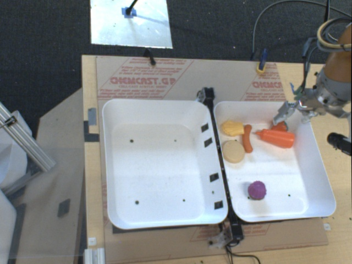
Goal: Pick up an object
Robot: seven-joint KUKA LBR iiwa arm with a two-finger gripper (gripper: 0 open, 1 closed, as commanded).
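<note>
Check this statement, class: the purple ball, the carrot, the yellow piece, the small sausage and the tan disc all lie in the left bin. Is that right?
Not quite: the bin is wrong. The camera view shows the purple ball, carrot, yellow piece, small sausage and tan disc all lying in the right bin.

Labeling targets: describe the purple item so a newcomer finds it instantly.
Look in the right bin, near its front edge. The purple ball sits alone there, apart from the yellow, tan and orange items clustered toward the back; it is the only purple thing.
</note>
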